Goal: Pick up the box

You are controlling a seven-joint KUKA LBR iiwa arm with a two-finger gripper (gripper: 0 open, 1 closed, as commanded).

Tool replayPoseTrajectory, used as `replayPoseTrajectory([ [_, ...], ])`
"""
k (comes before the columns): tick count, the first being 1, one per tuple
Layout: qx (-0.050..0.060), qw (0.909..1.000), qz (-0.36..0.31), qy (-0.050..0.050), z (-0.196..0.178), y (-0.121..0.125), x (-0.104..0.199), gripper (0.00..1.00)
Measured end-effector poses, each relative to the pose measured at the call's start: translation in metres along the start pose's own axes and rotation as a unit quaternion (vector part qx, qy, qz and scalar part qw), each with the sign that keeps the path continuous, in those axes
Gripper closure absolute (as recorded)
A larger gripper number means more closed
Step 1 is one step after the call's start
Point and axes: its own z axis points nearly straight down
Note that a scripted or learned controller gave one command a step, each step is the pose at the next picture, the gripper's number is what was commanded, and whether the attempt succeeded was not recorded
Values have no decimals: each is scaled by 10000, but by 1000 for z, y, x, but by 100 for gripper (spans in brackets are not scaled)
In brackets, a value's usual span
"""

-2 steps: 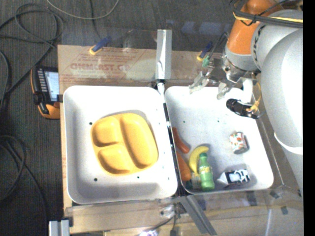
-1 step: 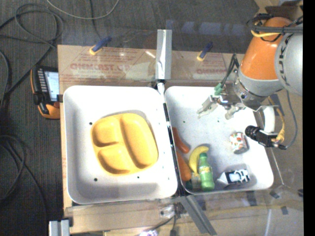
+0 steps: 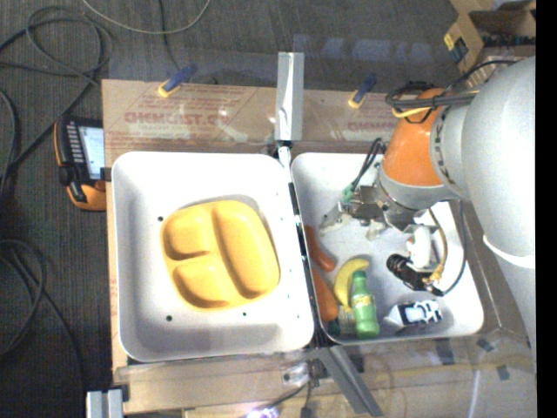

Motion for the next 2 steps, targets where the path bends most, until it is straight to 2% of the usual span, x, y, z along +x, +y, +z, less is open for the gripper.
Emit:
replayPoseTrajectory([
  [1, -2, 9985, -542, 4, -18, 37, -26, 0],
  [2, -74, 9998, -204, -27, 3, 14, -2, 0],
])
